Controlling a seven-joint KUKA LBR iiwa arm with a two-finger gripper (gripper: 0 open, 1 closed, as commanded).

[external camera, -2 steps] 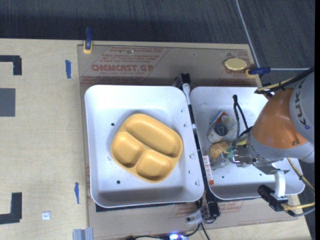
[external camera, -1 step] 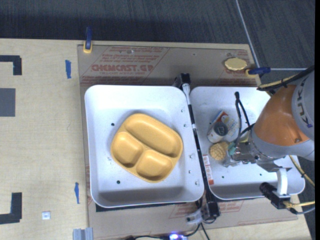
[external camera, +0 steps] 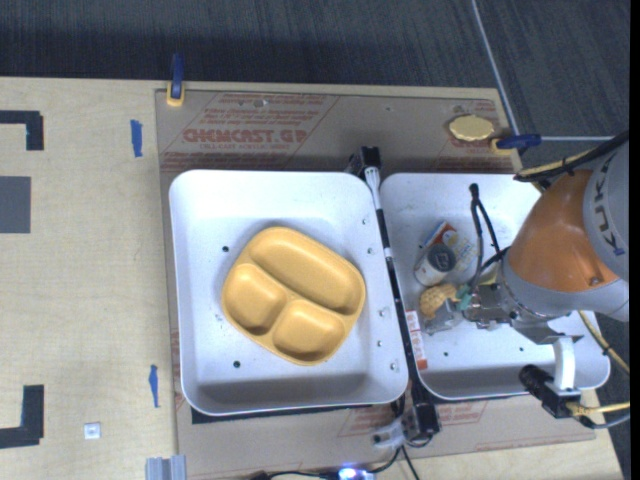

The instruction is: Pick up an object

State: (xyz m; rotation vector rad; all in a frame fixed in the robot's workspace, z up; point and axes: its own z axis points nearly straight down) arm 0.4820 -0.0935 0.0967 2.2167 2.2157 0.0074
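A: Objects first, going left to right — where do they lie?

B: Left bin (external camera: 190, 268) holds a yellow tray (external camera: 292, 294), upside down by the look of it, three humps showing, sitting about mid-bin with its long axis slanting from upper left to lower right. Across the divider, the right bin (external camera: 420, 193) has a small white packet (external camera: 442, 251) with red and dark print, and just below it a small yellow lump (external camera: 434, 299).

A: And the arm?

B: It comes in from the right, orange band over the right bin. The gripper (external camera: 470, 303) sits low at that bin's middle, just right of the lump — near it, maybe touching; I can't say which.

A: Open, closed, clamped on something?

B: Can't tell. The wrist and cables cover that part, and nothing can be seen to be gripped.

A: So which object is the likely target?

B: My guess is the lump: it lies directly left of the gripper, with the packet up and to the left. The tray is well apart, over in the other bin.
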